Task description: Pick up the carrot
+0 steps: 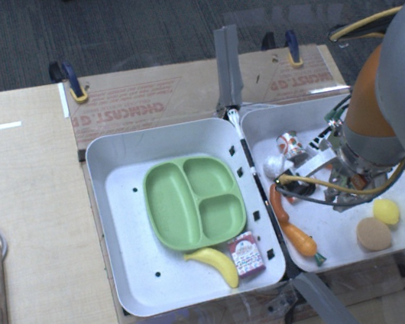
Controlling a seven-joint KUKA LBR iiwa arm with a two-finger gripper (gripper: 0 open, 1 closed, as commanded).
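Observation:
The carrot (299,238) is orange with a green stub at its near end. It lies slanted near the front left corner of the right bin (336,259). My gripper (342,188) hangs over the middle of that bin, to the right of the carrot and a little behind it, apart from it. The wrist and its fittings cover the gripper's tips. Nothing shows held in it.
A slim red-orange thing (276,203) lies by the right bin's left wall, just behind the carrot. A yellow lemon (386,211) and a tan round thing (373,234) sit at the front right. A small white and red item (289,145) is at the back. The left bin (111,235) holds a green divided plate (194,201), a banana (217,265) and a small red box (245,255).

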